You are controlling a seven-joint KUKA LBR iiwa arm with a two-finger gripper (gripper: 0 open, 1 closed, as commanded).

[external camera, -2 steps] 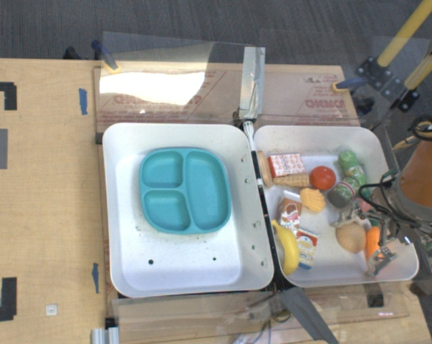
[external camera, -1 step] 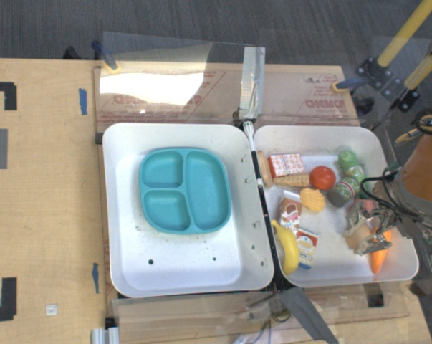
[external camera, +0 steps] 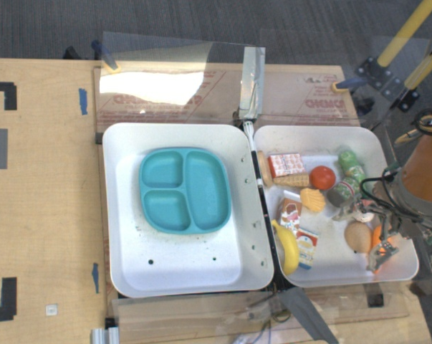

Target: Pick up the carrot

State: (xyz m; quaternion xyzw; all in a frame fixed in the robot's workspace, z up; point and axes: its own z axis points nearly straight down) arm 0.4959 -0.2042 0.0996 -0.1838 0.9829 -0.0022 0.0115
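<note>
Faint red print on clear panel [external camera: 301,95], too blurred to read

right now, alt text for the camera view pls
The arm reaches into the right bin near the carrot, among toy foods including a banana and tomato. The left bin holds a teal plate.

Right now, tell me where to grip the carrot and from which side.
Grip the carrot mid-body, coming straight down. It lies roughly lengthwise along the right bin's right side beside the egg, so set the fingers across its narrow width. Cables partly hide it, so its ends are unclear.
</note>
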